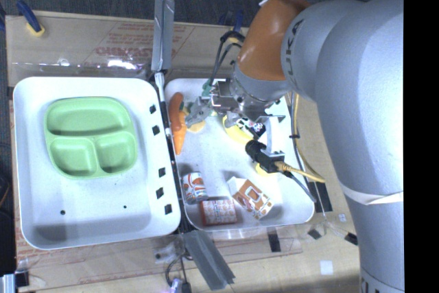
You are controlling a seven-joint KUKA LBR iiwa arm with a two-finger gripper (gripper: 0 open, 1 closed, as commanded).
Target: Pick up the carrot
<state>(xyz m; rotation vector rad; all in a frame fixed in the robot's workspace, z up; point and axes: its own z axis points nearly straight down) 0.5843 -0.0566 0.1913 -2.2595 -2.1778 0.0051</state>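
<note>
Carrot (178, 125) lies against the right bin's (302, 206) left wall, beside my jaws (200, 108); their opening I cannot tell. Can (218, 211), carton (252, 199) share it. Left bin (27, 216) holds a green tray (90, 136).

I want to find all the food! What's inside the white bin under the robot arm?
The right bin holds a carrot, a can, a jar and a carton. The arm covers the rest.

Bulky grey arm (350, 79), orange band (271, 34) above wrist, yellow cables trailing.
</note>
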